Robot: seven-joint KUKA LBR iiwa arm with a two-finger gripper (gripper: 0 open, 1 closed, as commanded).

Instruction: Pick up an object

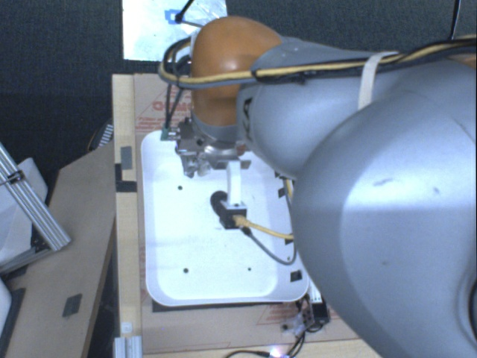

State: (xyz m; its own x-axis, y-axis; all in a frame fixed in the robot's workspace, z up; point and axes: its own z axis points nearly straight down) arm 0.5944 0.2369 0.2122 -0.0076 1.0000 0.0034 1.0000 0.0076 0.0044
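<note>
Our claw hangs low over the white bin, near its twelve o'clock end; whether it is spread or pressed together we cannot tell. Any object to pick may lie hidden under the arm, toward three o'clock; we cannot place it. We would centre over one thing, descend straight, then close gently. We count one claw, one arm, one bin, three small dark dots on its floor.

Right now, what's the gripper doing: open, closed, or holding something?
Gripper: cannot be told from this view; it hangs over the bin.
</note>
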